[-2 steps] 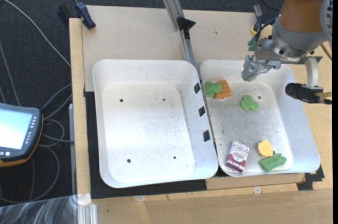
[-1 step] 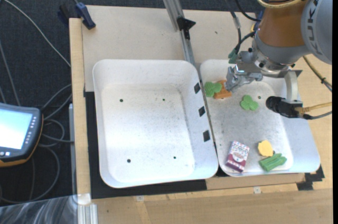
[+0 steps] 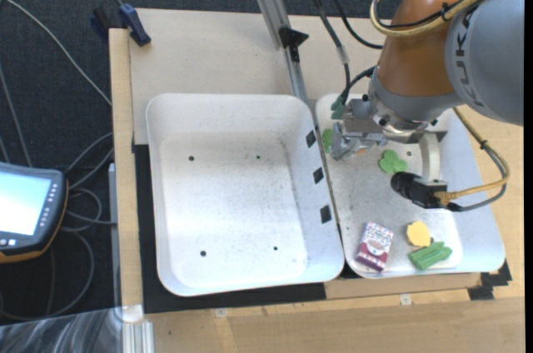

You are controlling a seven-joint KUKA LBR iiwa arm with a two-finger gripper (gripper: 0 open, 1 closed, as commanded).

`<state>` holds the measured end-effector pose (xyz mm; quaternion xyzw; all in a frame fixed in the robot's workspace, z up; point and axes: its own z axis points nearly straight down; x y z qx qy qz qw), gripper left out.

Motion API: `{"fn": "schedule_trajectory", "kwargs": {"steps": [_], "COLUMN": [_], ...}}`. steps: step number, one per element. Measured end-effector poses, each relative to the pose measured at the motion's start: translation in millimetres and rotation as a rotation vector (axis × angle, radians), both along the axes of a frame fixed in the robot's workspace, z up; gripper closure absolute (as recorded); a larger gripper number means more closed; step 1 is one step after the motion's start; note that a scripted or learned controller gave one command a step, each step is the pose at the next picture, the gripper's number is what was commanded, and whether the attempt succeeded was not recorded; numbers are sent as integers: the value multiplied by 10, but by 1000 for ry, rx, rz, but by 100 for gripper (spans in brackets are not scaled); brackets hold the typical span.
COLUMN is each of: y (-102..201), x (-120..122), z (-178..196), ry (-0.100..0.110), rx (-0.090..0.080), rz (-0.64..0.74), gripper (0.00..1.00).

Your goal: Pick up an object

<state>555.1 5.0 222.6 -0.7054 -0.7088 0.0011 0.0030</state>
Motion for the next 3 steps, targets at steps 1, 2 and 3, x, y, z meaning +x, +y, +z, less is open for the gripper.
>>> {"fn": "schedule_trajectory", "kwargs": {"steps": [1,2,3], "y": [469,912,882], "x": [-277,-553,-539], "z": [150,10,16], "ry": [-2,1,-3], "rx": [1,0,-1], "rz": [2,1,-5], "gripper": [100,100,0]}}
